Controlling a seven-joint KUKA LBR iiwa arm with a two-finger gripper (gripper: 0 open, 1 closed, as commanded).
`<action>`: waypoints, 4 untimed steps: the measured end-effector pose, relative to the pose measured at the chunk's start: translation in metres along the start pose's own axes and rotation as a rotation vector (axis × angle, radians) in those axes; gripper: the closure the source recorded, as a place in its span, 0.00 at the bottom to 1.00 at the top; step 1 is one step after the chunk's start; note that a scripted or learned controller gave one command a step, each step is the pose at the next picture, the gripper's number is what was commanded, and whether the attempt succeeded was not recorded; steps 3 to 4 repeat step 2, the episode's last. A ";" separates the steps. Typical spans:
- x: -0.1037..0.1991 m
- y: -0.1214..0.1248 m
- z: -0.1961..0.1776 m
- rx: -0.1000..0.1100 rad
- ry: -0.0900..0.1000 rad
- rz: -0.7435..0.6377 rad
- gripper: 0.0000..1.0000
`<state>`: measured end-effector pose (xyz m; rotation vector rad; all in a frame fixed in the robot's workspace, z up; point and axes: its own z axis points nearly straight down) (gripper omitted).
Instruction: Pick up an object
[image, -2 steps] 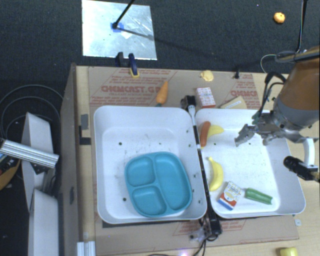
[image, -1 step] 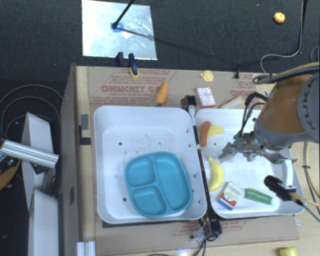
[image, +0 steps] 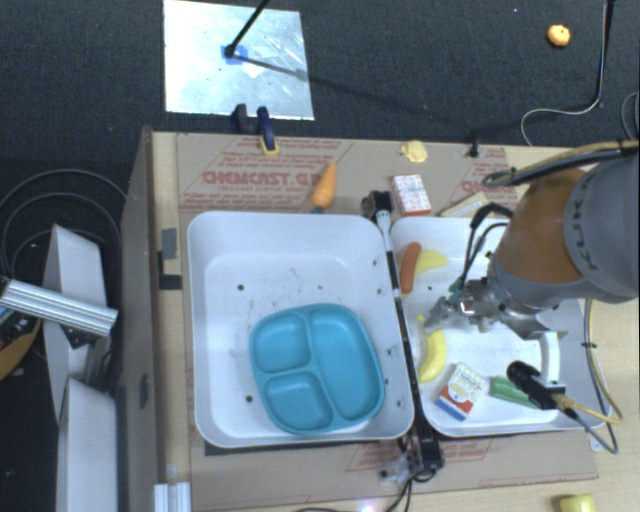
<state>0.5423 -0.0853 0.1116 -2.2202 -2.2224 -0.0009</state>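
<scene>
left bin (image: 215, 300) given over to blue divided plate (image: 315, 365). right bin (image: 470, 425), arm above, loaded with pick targets: banana (image: 432, 355) at 7 o'clock of gripper (image: 462, 308), near; grip state unreadable.

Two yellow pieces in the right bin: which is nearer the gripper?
The lower banana-shaped piece, just below the gripper. The other yellow piece lies higher up, beside the red sausage.

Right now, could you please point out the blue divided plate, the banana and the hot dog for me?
blue divided plate (image: 316, 368): camera view, on its centre ridge.
banana (image: 433, 356): camera view, mid-length of the peel.
hot dog (image: 409, 266): camera view, middle of the sausage.
</scene>
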 end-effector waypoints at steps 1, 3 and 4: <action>0.000 -0.009 0.028 0.001 0.000 0.000 0.00; 0.001 -0.009 0.017 -0.001 0.001 -0.001 1.00; 0.001 -0.009 0.017 -0.001 0.001 -0.001 1.00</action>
